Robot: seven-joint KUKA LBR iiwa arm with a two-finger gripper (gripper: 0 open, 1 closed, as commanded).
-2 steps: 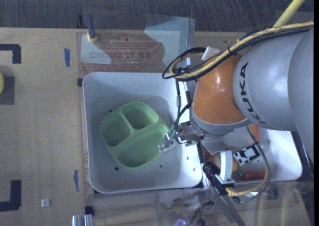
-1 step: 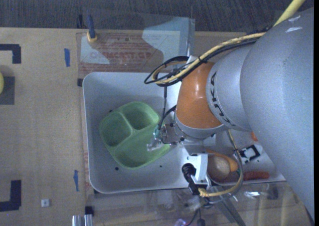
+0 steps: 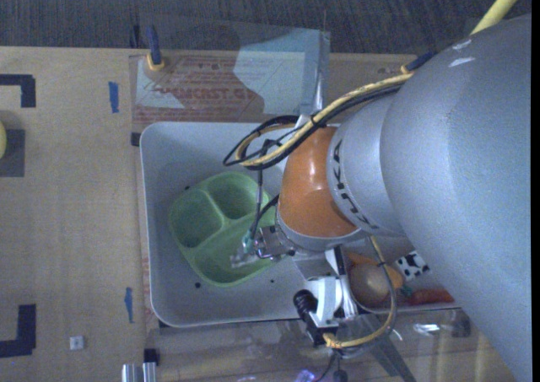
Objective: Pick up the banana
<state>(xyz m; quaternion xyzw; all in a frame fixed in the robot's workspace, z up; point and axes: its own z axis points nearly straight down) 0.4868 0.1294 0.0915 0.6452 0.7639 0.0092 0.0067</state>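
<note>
My arm's grey body and orange wrist band (image 3: pixel 314 195) hang over the middle of the left white bin (image 3: pixel 164 161) and hide much of it. Below the band, the metal end of the gripper (image 3: pixel 257 250) shows against the lower right rim of a green divided tray (image 3: pixel 207 220). The wrist covers the gripper's tips. A small yellow shape (image 3: pixel 2 140) sits at the far left edge of the bench, too cut off to identify.
Right of the gripper, under the arm, lie a brown rounded object (image 3: pixel 371 285), a black-and-white spotted item (image 3: pixel 411 266) and an orange-red piece (image 3: pixel 430 294). Cables (image 3: pixel 261 140) loop off the wrist. A printed sheet (image 3: pixel 211 89) lies behind the bin.
</note>
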